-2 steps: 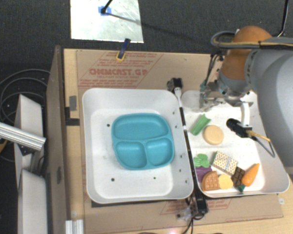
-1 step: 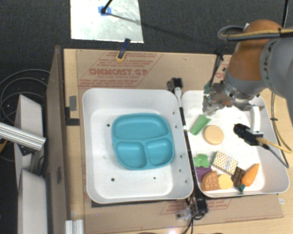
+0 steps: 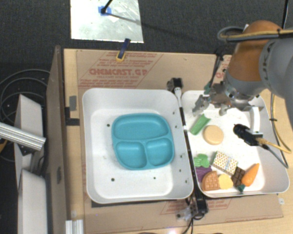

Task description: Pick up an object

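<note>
Two white bins sat side by side. Over the far end of the right bin [image 3: 279,178] the claw [image 3: 211,107] hung spread open, gripping nothing. A green cylinder [image 3: 199,125] lay near it, beside a tan disc [image 3: 214,134]. The left bin [image 3: 95,130] held a teal divided plate [image 3: 141,140].

Two bins side by side on cardboard [image 3: 117,72]. Left bin [image 3: 95,130]: a divided plate [image 3: 142,140] at its centre. Right bin [image 3: 278,172]: cylinder [image 3: 199,125] tilted by the left wall, disc [image 3: 214,134] just right of it. Front part (crowded, pieces touching): grapes [image 3: 201,160] leftmost, cracker [image 3: 225,163] beside them, waffle [image 3: 210,180] in front, carrot [image 3: 250,174] rightmost.
</note>
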`<state>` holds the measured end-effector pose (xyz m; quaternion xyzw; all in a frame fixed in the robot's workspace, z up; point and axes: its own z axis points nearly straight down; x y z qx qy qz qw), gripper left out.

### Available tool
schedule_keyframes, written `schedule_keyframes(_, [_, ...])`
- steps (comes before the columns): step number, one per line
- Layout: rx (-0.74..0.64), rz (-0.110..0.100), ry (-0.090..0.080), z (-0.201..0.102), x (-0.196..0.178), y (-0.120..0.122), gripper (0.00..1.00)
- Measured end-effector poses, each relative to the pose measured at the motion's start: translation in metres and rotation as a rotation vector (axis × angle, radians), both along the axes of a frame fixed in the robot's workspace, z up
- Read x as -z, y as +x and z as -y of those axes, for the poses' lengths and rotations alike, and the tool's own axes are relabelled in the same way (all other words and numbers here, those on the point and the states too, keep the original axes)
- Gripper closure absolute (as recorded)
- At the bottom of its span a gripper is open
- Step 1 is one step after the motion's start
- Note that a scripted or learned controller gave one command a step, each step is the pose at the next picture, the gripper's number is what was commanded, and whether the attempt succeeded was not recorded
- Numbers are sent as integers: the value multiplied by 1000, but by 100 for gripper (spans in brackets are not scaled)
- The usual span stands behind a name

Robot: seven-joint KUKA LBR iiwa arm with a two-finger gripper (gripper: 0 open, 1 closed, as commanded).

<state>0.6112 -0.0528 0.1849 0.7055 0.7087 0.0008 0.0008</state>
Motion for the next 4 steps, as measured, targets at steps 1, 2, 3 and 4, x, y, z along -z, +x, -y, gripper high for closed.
schedule_keyframes(1, [6, -2, -1, 35, 105, 25, 0])
schedule_keyframes(2, [5, 4, -2, 69, 94, 59, 0])
schedule_keyframes(3, [14, -12, 0, 119, 101, -105, 0])
schedule_keyframes(4, [5, 0, 0, 113, 100, -125, 0])
